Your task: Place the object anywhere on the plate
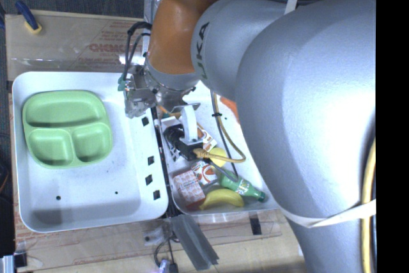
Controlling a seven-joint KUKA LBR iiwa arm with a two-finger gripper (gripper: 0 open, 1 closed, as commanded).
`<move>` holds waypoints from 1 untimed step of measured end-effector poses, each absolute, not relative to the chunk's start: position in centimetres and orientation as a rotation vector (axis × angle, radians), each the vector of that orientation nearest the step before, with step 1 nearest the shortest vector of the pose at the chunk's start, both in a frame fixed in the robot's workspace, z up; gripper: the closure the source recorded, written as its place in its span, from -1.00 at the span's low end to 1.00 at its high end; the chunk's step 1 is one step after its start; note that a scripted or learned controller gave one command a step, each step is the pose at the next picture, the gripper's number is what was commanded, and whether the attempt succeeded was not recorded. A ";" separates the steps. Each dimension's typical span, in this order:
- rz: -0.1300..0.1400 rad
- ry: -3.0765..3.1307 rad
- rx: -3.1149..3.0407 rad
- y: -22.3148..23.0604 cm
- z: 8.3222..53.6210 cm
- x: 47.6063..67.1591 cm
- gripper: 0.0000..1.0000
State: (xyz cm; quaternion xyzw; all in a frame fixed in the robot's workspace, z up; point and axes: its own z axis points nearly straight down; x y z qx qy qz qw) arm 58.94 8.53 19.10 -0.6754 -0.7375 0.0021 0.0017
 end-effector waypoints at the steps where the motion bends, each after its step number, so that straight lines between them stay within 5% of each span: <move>1: 0.009 -2.333 -2.099 17.3 12.6 50.6 1.00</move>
